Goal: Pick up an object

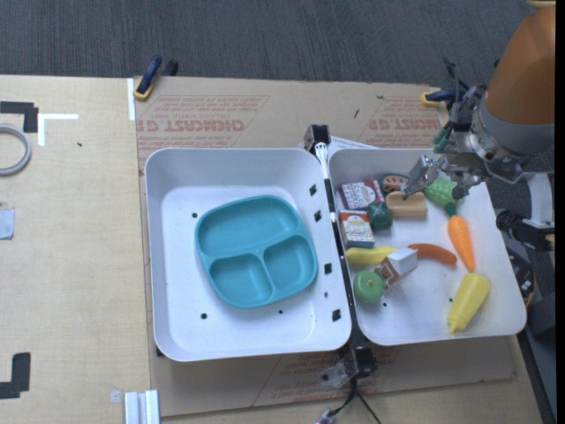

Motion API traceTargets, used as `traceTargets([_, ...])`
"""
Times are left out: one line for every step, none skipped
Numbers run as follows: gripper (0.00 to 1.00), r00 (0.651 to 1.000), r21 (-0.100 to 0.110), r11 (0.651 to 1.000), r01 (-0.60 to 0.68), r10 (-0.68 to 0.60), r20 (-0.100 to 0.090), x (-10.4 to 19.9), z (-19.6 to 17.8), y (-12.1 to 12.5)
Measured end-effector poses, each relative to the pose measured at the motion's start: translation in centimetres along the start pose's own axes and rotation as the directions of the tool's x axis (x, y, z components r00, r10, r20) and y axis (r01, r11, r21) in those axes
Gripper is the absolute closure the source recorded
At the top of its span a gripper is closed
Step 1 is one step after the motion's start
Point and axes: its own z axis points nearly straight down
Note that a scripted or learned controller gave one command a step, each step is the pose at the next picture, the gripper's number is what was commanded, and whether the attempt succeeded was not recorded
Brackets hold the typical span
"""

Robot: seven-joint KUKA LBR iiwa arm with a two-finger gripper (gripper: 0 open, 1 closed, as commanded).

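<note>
Gripper (430, 177) hangs low over the right bin (494, 323), its state impossible to tell, just beside a leafy green toy (444, 192) and tan bread block (406, 206). Glossy plastic carrot (460, 240), ridged yellow corn (467, 301) lie nearby; a smooth teal sectioned plate (255, 250) occupies the left bin (168, 263).

A teal divided plate (256, 250) is lying in the left white bin (168, 237). Brown cardboard (265, 113) is lying under both bins, with a blue and yellow clamp (148, 78) gripping its far left corner. The wooden bench (62, 263) is showing black tape marks.
</note>
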Motion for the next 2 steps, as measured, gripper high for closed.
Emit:
traceTargets([0.0,1.0,0.0,1.0,-0.003,0.003,0.0,-4.5,6.7,1.4])
traceTargets([0.0,1.0,-0.004,1.0,-0.003,0.003,0.001,-9.7,15.7,6.6])
